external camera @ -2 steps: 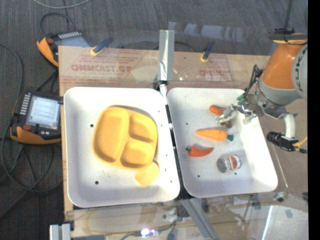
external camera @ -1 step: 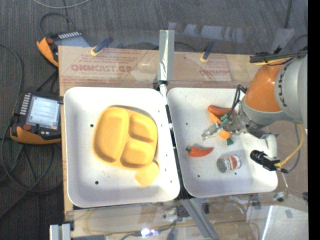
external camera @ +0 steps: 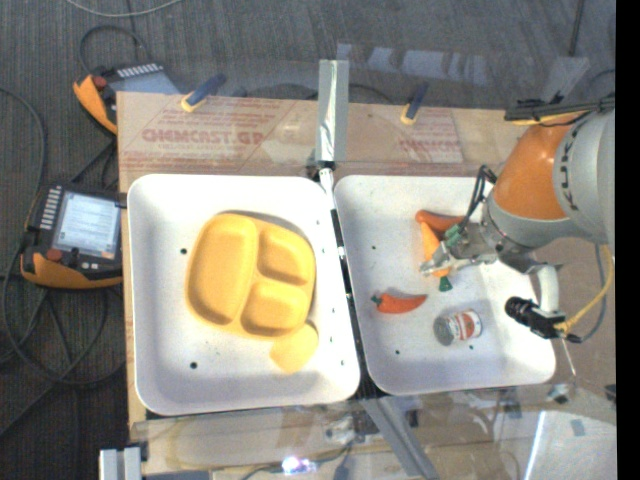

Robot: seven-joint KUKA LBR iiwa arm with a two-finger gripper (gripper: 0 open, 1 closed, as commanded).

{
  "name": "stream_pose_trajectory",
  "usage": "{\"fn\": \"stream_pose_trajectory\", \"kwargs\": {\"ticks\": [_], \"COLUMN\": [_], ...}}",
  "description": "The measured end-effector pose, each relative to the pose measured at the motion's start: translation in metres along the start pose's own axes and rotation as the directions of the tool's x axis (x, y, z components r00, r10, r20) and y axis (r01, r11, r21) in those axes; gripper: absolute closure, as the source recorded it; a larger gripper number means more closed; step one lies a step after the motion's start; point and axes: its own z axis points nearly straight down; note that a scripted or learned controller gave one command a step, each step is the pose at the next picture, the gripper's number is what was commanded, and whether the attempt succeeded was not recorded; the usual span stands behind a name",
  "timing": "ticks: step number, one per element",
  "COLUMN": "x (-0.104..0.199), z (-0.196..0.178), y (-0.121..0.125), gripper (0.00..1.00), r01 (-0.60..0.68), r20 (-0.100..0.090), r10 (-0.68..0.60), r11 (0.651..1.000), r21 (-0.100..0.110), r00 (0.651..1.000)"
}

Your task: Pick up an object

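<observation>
The gripper [external camera: 440, 264] hung in the right bin [external camera: 400, 368]; whether it was apart or together I could not tell. An orange carrot [external camera: 401, 303] lay just below-left of it, long axis roughly level, the can [external camera: 459, 326] beyond.

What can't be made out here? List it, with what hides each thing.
- Gripper, camera view: too small and cluttered to read.
- Orange piece in the right bin: its right end is covered by the gripper.
- Small can: label too small to read.
</observation>
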Motion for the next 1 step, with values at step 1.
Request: {"fn": "stream_pose_trajectory", "kwargs": {"ticks": [1], "x": [0.0434], "z": [-0.1029], "y": [0.0785], "gripper": [1.0], "r01": [0.041], "r20": [-0.005], "r10": [-0.04], "r11": [0.999], "r21": [0.013], "r00": [0.999]}}
